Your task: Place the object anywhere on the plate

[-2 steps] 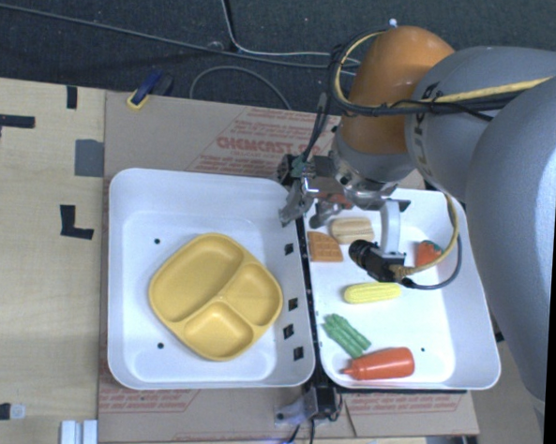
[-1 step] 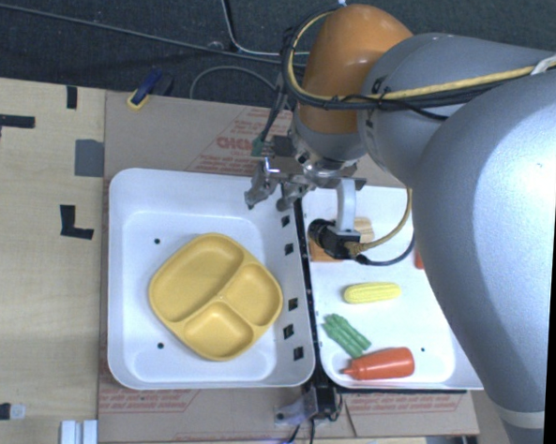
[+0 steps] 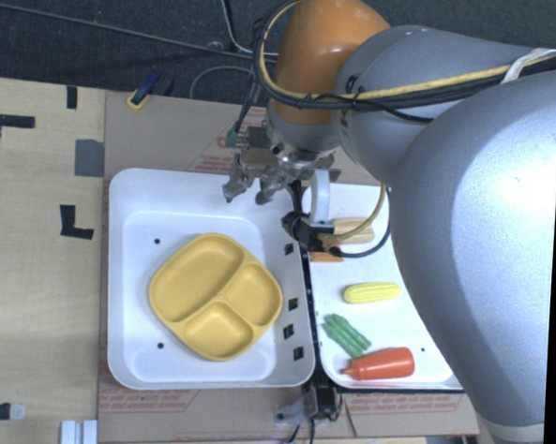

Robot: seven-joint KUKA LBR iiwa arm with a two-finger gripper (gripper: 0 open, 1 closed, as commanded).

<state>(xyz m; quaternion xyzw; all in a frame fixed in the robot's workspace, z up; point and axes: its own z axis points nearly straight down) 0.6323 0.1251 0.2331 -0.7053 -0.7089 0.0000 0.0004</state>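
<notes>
The camera view looks down at a slant on two shallow white plastic bins set side by side on a cardboard-covered bench. The left bin [image 3: 126, 254] holds a yellow three-compartment plastic plate [image 3: 215, 295], which lies flat and slightly rotated near the bin's centre, with no item resting in any of its compartments. The right bin [image 3: 413, 314] holds four items: a beige and orange toy piece [image 3: 348, 236] near the bin's far left corner, a yellow toy corn cob [image 3: 371, 292] near the middle, a green toy bean pod [image 3: 346, 334] below the cob, and a red-orange toy carrot [image 3: 380, 362] near the front edge. The bean pod and the carrot lie just beside each other; the corn cob lies apart from both. The grey arm with the orange band [image 3: 327, 41] enters from the right and covers much of the right bin. The two-finger gripper [image 3: 259, 193] hangs over the far edge of the left bin, beyond the plate and apart from it. Its dark fingers [image 3: 233, 191] point downward and stand spread apart, with nothing visible between them. All four items lie in the right bin, well apart from the gripper.
</notes>
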